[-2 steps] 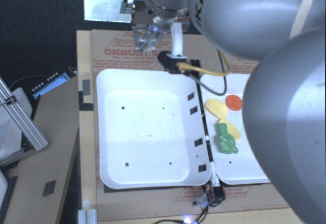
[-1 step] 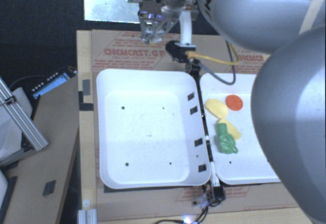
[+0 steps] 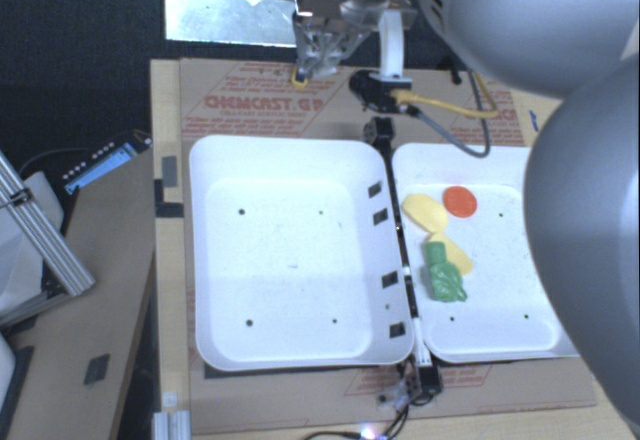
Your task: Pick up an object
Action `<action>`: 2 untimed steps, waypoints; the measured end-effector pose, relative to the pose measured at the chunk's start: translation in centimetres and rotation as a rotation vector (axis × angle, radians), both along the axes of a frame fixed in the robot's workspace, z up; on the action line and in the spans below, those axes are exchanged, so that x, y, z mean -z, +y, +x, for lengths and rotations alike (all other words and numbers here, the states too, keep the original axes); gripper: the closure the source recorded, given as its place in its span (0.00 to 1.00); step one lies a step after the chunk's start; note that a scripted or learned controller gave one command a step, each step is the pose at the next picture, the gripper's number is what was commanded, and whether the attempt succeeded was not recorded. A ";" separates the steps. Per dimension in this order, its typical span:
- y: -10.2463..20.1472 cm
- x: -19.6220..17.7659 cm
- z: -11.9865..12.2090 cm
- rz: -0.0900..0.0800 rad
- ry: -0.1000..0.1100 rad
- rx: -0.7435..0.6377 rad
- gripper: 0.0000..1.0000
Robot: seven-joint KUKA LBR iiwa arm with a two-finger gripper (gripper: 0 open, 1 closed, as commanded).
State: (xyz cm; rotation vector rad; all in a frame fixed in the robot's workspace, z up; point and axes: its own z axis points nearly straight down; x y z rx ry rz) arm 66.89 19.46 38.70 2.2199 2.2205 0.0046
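Tool [image 3: 318, 56] high above bins, fingertips indistinct, blurred.

Right bin [image 3: 500, 343] partly behind arm [image 3: 585, 228]

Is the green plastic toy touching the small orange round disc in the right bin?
Apart. The camera view shows white bin floor between the green plastic toy and the small orange round disc.
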 end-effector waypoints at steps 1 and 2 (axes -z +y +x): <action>-3.3 -0.9 0.0 -0.001 0.001 0.001 1.00; -7.4 -0.9 0.0 -0.001 0.002 0.002 1.00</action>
